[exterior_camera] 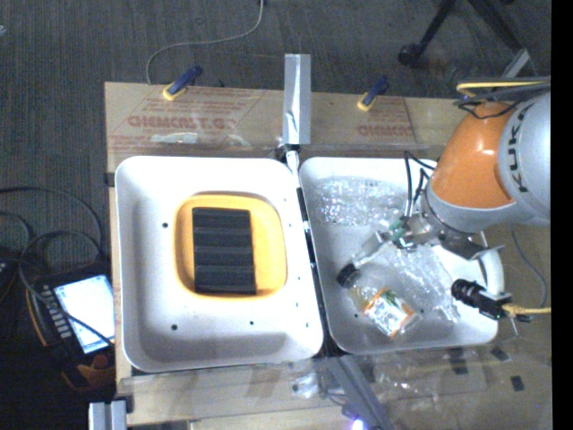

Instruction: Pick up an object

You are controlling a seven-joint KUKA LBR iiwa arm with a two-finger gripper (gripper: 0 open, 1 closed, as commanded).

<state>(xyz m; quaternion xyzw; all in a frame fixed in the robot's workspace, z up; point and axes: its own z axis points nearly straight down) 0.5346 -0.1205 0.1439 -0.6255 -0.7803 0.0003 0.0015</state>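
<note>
The counter point(134, 115) carried two white bins. In the right bin point(313, 240) a clear plastic bottle point(394, 280) lay slantwise, dark cap toward the left bin point(134, 330). The tool point(414, 231) stood at its upper right end; its grip could not be told.

"KU", cut off, on the grey arm point(535, 155); red "CHEMICAL" lettering on the cardboard point(179, 122).

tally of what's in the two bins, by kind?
Yellow tray with black ribbed insert, left bin: 1
Clear plastic bottle, dark cap, right bin: 1
Clear crinkled plastic wrap, right bin: 1
Total: 3
</note>
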